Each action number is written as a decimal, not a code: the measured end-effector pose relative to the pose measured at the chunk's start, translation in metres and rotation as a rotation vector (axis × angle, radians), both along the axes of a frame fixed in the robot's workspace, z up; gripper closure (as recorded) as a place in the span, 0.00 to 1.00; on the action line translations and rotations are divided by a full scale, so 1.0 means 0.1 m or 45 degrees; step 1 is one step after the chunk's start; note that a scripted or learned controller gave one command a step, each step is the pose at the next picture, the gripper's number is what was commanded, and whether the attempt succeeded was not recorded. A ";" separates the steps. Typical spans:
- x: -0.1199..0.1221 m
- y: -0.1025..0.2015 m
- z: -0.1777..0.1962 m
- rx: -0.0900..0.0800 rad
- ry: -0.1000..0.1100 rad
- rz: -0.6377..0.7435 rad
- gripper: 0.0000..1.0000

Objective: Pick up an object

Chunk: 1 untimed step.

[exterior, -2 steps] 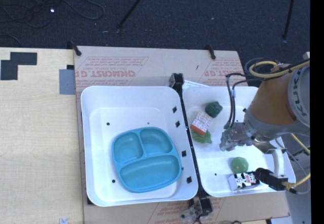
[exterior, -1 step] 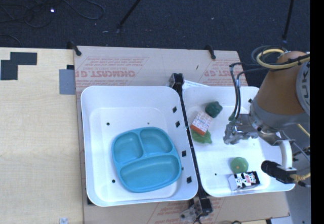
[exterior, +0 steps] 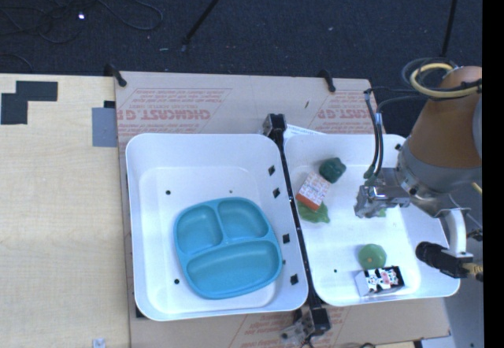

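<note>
In the right bin (exterior: 346, 295) we find open white floor in the middle, between the things at its left side and the gripper (exterior: 370, 203) hanging near its right wall. A dark green lump (exterior: 331, 169), a small carton (exterior: 313, 191) and a green leafy piece (exterior: 316, 214) crowd the divider side. A green ball (exterior: 372, 254) and a patterned card (exterior: 379, 279) block the near corner. In the left bin (exterior: 150, 181) a blue divided tray (exterior: 227, 248) takes the centre; we see bare floor along its far and left walls.
</note>
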State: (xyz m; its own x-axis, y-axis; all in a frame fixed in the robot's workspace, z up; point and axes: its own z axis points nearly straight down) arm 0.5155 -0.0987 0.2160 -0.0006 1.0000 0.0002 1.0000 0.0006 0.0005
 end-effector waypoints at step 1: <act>0.12 0.62 0.01 0.003 0.003 0.006 1.00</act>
State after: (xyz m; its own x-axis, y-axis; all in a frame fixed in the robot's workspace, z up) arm 0.5279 -0.0363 0.2172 -0.0055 1.0000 0.0029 1.0000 0.0055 -0.0022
